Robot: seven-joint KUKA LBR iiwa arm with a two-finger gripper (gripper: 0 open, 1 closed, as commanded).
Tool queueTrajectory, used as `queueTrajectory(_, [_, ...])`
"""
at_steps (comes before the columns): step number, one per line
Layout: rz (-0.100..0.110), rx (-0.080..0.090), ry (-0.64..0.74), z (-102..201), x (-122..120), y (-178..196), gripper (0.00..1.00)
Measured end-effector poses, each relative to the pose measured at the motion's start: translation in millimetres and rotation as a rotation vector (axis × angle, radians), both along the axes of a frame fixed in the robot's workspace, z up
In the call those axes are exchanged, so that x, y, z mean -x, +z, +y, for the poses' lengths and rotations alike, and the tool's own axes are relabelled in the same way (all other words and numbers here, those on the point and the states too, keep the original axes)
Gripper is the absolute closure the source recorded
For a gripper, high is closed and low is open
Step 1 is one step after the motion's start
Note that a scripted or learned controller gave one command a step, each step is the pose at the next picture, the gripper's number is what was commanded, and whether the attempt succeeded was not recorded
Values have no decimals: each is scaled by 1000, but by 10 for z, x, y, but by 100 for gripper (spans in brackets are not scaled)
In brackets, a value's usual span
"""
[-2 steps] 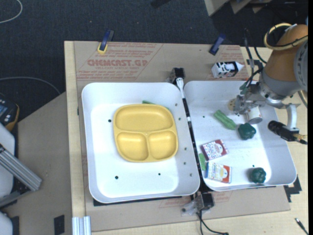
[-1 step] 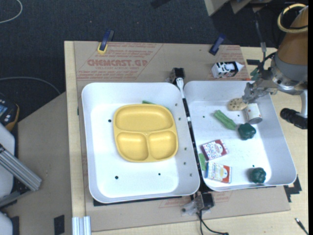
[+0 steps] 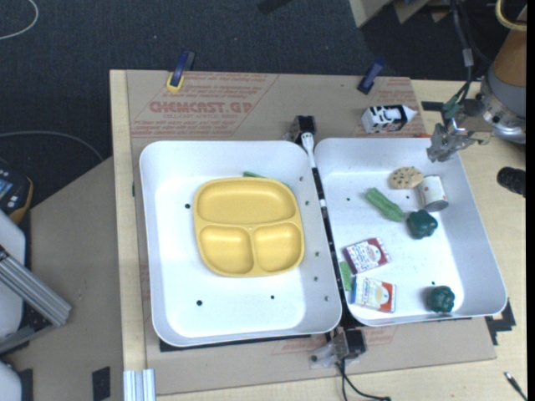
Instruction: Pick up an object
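Observation:
The right bin (image 3: 468,249) holds a cookie (image 3: 405,176), a small silver can (image 3: 433,192), a green bean-like piece (image 3: 384,204), a dark green lump (image 3: 422,224), two small printed packets (image 3: 366,255) (image 3: 373,294) and another dark green lump (image 3: 440,298). My gripper (image 3: 440,149) hangs over the bin's far right corner, just right of and beyond the cookie and can. Nothing shows between its fingertips.
The left bin (image 3: 167,224) holds a yellow three-compartment plate (image 3: 248,224) with a green scrap (image 3: 255,175) behind it. A small black-and-white cow toy (image 3: 388,117) lies on the board beyond the right bin. Clamps (image 3: 178,71) (image 3: 371,77) sit at the board's far edge.

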State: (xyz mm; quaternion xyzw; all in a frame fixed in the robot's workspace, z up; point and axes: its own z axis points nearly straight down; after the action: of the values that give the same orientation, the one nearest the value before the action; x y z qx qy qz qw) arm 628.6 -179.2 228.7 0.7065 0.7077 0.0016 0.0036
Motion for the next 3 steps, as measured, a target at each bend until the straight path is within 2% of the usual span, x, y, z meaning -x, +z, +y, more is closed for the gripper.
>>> queueTrajectory(1, [10, -6, 5, 607, -13, -90, 100])
queueTrajectory(2, [10, -5, 4, 1136, 57, 17, 100])
queueTrajectory(3, [11, -5, 4, 1595, 90, -32, 100])
